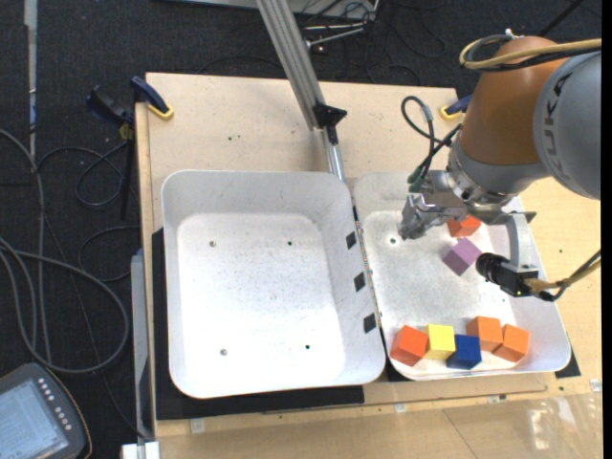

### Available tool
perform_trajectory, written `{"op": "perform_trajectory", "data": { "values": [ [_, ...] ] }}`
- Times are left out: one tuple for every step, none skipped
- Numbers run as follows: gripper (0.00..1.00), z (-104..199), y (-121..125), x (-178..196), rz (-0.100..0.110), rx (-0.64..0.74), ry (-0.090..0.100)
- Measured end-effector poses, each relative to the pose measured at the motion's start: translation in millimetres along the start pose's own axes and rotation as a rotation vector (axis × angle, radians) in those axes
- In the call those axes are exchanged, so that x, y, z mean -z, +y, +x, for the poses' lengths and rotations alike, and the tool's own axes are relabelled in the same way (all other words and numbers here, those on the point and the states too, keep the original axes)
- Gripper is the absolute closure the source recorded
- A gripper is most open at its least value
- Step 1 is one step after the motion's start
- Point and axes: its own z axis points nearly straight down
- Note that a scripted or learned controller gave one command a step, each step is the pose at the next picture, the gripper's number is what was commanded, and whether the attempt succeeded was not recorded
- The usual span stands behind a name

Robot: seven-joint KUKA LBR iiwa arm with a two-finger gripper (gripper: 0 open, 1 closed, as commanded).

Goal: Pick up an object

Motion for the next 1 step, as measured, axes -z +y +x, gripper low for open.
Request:
{"op": "perform_trajectory", "data": {
  "values": [
    [1.00, 44.9, -29.9, 10.5, -0.002, 0.001, 0.000]
  ]
}}
